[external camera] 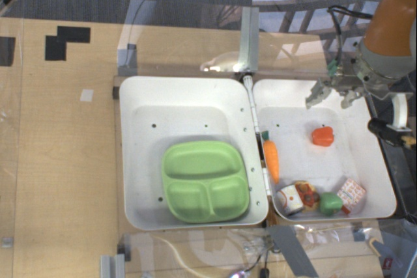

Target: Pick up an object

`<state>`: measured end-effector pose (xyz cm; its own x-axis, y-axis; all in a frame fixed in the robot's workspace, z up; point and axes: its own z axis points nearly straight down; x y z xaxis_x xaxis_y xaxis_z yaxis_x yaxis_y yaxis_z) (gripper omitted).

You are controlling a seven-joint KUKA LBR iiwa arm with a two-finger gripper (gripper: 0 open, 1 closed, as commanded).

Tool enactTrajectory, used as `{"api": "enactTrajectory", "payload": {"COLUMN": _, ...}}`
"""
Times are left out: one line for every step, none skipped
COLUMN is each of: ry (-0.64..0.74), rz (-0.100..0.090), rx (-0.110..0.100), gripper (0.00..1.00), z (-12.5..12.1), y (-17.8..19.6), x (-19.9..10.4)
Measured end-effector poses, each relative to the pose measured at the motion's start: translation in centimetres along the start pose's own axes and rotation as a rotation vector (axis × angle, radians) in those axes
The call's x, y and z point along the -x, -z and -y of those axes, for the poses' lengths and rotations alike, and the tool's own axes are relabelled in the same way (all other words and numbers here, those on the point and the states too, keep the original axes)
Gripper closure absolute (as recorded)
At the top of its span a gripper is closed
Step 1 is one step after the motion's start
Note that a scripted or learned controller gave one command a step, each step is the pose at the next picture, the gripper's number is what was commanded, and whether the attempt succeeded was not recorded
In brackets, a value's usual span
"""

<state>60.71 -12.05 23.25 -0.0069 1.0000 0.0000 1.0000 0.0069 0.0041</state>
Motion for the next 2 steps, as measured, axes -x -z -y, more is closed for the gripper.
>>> {"api": "enactTrajectory", "payload": {"ry": 0.025, "rz": 0.001, "rx": -0.002, "gripper": 0.0, "z": -0.5, "y": -12.2, "x": 6.0}}
{"api": "enactTrajectory", "payload": {"ry": 0.018, "rz": 0.003, "rx": 0.007, "gripper": 0.0, "z": 1.6, "y": -14.3, "x": 7.4}}
